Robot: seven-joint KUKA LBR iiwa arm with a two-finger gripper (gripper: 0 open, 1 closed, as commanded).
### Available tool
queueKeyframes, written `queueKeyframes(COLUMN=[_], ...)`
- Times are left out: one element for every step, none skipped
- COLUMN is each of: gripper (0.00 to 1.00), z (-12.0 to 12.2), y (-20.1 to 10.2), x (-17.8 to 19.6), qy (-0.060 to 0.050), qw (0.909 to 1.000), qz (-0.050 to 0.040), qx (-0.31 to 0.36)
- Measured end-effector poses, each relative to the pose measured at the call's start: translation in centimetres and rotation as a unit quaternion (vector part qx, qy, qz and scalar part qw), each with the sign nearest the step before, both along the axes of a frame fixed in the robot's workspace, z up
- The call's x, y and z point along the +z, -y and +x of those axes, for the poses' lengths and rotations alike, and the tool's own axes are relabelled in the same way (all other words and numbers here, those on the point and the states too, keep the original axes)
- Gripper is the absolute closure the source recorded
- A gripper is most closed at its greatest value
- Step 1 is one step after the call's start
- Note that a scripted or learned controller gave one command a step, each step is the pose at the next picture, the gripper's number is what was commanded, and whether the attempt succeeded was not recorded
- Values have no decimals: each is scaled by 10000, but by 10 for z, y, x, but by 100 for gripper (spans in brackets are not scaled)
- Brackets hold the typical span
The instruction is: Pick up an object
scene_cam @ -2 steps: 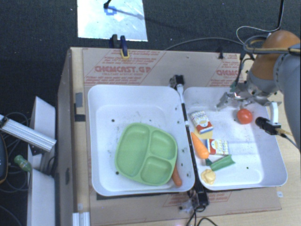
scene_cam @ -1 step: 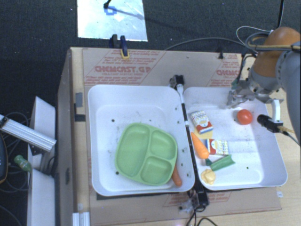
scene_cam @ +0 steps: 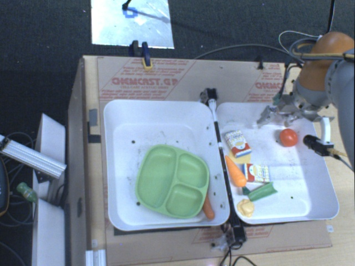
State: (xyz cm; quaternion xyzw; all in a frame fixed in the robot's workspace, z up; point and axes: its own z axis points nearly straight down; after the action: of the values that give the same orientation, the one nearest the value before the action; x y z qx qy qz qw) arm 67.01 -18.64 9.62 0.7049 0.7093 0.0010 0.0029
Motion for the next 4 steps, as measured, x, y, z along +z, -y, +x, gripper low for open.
queueKeyframes(gripper=[0, 0, 0, 0], z=[-1, -1, -1, -1], y=[16, 18, 18, 18], x=[-11, -10, -11, -11], qy=[-13, -22, -25, -26], qw=[10000, 10000, 10000, 10000], qz=[9, 27, 24, 23], qx=[-22, -16, -6, -6])
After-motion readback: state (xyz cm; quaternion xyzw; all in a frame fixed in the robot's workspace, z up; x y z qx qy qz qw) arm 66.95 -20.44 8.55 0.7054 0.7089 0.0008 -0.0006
